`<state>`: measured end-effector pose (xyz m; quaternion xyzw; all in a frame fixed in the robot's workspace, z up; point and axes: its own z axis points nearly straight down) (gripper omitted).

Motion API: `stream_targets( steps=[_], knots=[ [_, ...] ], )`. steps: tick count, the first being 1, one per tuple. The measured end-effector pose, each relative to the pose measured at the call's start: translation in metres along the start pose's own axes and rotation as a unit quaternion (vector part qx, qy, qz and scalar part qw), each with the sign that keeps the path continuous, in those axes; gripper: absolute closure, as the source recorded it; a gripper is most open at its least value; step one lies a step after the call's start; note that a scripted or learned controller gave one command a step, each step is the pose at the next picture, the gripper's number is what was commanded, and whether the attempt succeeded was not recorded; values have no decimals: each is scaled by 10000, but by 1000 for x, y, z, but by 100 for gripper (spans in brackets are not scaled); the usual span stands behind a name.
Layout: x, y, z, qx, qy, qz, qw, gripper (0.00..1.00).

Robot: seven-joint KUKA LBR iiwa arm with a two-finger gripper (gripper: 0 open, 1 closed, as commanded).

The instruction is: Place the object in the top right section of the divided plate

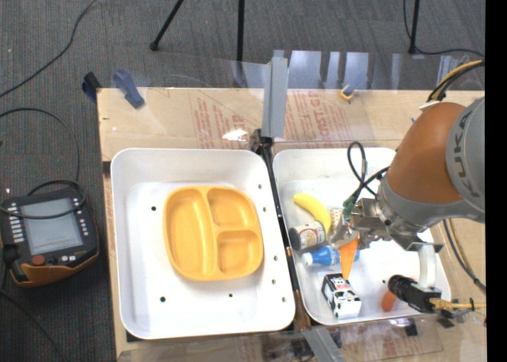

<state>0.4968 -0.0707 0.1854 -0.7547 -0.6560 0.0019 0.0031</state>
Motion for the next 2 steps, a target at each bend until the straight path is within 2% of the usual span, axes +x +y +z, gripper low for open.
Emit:
stream_targets(
  steps=[1, 2],
  knots=[
    [7, -23, 0, 9, -1, 1064, 9943, 100],
    [-37, -6, -17, -7, -5, -150, 9999, 100]
  ],
)
